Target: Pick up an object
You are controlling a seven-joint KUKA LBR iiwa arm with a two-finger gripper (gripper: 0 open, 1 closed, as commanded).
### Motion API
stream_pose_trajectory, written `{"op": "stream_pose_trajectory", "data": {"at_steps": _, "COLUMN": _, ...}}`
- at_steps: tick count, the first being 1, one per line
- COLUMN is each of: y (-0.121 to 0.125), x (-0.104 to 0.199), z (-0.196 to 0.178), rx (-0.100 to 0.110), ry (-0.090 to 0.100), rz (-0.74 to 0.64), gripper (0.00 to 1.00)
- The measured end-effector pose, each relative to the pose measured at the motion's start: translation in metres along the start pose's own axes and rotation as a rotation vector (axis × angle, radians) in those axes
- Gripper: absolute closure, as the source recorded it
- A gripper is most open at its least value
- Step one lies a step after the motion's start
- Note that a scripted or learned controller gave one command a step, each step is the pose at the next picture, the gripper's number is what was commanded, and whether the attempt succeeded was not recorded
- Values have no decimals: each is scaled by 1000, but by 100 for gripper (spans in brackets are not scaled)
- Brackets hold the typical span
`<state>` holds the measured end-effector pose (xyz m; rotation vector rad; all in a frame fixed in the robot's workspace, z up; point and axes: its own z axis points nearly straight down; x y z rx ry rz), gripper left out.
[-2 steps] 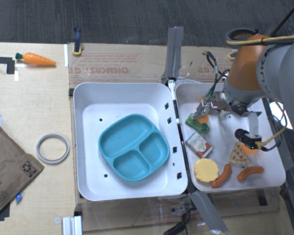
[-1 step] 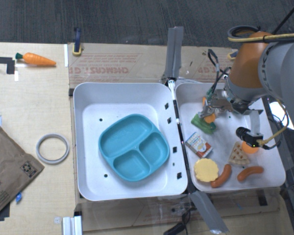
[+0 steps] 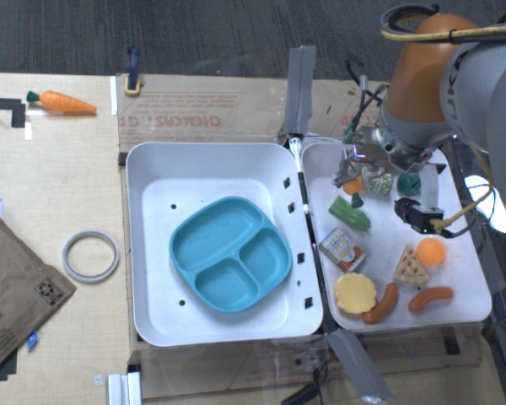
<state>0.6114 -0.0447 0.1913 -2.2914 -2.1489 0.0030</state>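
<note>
My gripper (image 3: pixel 351 172) is low over the back left part of the right bin (image 3: pixel 472 306). Right below its tip sits a small orange piece (image 3: pixel 352 186), and I cannot see whether that piece is held. A green vegetable (image 3: pixel 348 212) lies just in front of it. Beside the gripper are a small pale can (image 3: pixel 379 180) and a teal object (image 3: pixel 409 181), both partly hidden by the wrist. Further forward lie a small printed carton (image 3: pixel 338 247), a yellow round (image 3: pixel 355 293), two sausages (image 3: pixel 382 303) (image 3: pixel 430 298), a waffle wedge (image 3: pixel 410 267) and an orange ball (image 3: pixel 430 251).
A blue divided plate (image 3: pixel 229 253) lies in the left bin (image 3: pixel 148 226). On the bench to the left are a toy carrot (image 3: pixel 63 102), a grey tape ring (image 3: pixel 90 255) and a cardboard box (image 3: pixel 13 289). The bin divider (image 3: pixel 302 197) runs close to my gripper's left.
</note>
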Motion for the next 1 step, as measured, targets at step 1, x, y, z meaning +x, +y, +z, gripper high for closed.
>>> {"op": "stream_pose_trajectory", "data": {"at_steps": 1, "y": -21, "x": -14, "z": -35, "rx": 0, "ry": -1, "rz": 47, "gripper": 100}}
